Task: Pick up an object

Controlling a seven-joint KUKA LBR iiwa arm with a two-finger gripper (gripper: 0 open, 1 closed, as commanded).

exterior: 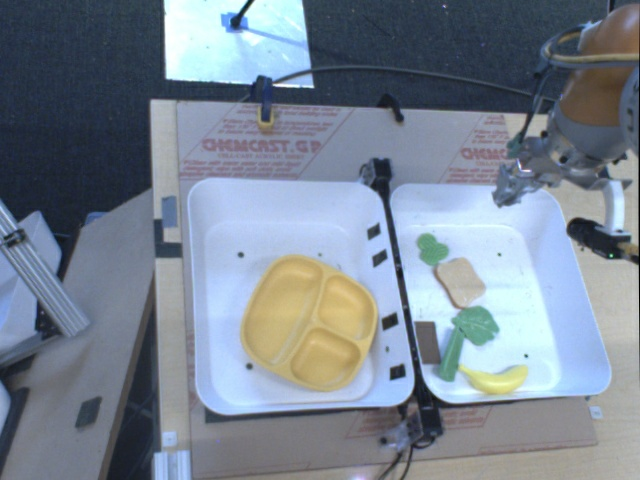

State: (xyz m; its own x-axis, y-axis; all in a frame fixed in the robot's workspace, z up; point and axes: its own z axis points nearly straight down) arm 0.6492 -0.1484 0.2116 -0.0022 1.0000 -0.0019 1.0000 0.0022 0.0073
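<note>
- White bins sit side by side on the bench, left bin (215,268) and right bin (560,298) touching along a black divider (395,288)
- Yellow tray (310,321) with three compartments lies in the left bin, toward its near right corner, slightly turned
- Right bin holds five small things, all in its left half
- Green round piece (432,249) lies farthest back, near the divider
- Tan slice (461,282) lies just in front of the green piece, touching or almost touching it
- Green leafy piece (468,335) with a stem lies in front of the slice, its stem slanting toward the near edge
- Brown block (427,342) lies just beside the divider, left of the stem
- Banana (493,377) lies nearest the front wall, close by the stem's end
- Grey arm with an orange band (600,78) reaches in from the right, above the right bin's far right corner
- Gripper (512,185) hangs over the far rim of the right bin, well apart from all five things; nothing shows in it
- Whether it is spread or closed cannot be told at this angle
</note>
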